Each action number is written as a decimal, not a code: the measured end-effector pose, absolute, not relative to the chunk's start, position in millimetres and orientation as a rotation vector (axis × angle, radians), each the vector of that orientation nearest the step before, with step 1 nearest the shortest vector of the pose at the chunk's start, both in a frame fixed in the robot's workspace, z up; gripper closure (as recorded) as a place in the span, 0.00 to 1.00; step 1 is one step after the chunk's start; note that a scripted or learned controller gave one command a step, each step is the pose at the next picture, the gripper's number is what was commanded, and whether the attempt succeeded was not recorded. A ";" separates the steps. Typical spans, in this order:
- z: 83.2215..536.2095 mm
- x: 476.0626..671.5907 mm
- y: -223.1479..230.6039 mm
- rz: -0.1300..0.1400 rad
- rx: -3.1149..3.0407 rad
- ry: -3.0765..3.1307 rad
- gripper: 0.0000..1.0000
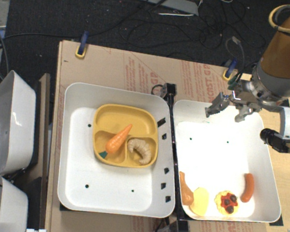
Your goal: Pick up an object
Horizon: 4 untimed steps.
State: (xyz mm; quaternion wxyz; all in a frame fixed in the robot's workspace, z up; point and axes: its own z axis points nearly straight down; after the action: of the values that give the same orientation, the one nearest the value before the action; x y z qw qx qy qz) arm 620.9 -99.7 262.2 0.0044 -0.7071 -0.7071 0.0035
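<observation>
Toy foods, like the sausage (248,187), are lying along the right bin's (220,150) near edge, while the gripper (229,109) is hovering at the far edge, fingers apart, holding nothing.

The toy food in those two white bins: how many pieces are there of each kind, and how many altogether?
Carrot: 1
Shrimp: 1
Sausage: 1
Drumstick-like orange piece: 1
Pale yellow piece: 1
Small pizza-like piece with red topping: 1
Total: 6, with two on the yellow divided plate in the left bin and four in the right bin.
</observation>
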 end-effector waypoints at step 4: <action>93.4 633.4 -95.9 0.006 -2.218 -2.219 0.00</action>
State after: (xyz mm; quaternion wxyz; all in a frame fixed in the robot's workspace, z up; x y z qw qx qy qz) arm 633.4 -95.9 93.4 0.0021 -0.7069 -0.7073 0.0018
